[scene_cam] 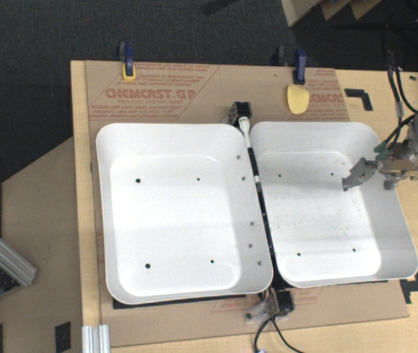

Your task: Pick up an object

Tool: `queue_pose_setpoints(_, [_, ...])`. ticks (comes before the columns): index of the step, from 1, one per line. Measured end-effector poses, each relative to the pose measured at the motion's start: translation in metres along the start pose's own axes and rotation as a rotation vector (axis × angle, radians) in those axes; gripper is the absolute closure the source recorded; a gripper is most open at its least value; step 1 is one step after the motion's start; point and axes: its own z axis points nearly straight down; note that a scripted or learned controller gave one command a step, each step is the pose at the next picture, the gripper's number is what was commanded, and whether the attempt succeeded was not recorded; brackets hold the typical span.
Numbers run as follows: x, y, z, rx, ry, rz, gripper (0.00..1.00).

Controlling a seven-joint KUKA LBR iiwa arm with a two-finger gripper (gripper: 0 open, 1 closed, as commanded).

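The gripper (368,175) is hanging over the right bin (319,267) near its right wall, fingers spread wide and gripping nothing.

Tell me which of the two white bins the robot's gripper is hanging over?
The right-hand bin, the one next to the arm. The gripper sits above its right part, while the left-hand bin lies across the central divider, well away from it.

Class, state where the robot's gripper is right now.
In the camera view, the gripper is over the right bin, near its right rim.
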Motion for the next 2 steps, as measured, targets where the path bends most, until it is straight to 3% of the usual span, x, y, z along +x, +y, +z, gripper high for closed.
queue_pose_setpoints(1, [0.0440,-0.0516,-0.2293,-0.019,-0.004,-0.005,0.00])
queue_pose_setpoints(2, [0.0427,-0.0505,-0.2308,-0.006,-0.003,-0.002,1.00])
